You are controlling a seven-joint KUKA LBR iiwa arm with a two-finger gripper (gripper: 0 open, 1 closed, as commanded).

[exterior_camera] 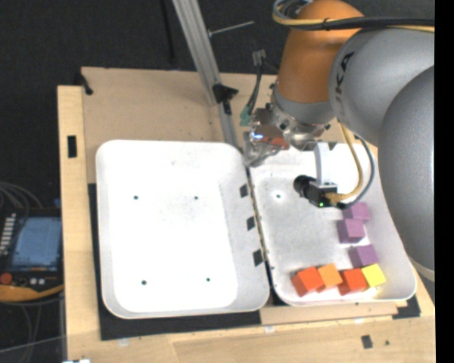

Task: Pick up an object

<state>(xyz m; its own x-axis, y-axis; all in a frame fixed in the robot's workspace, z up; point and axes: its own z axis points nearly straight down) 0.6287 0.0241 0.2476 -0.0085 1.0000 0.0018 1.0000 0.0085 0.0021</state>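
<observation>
Looking into the right bin [287, 225], I see the blocks bunched at its near right corner. Two purple blocks [354, 221] sit by the right wall, with a third purple block [362, 255] nearer to me. Along the near wall lie two red-orange blocks [309, 280], an orange block [330, 274] between them, and a yellow block [374, 275]. My pincer [261, 144] hangs over the far left corner of that bin, well apart from every block. I cannot tell how it is set. The left bin [174, 225] lies beside it.
</observation>
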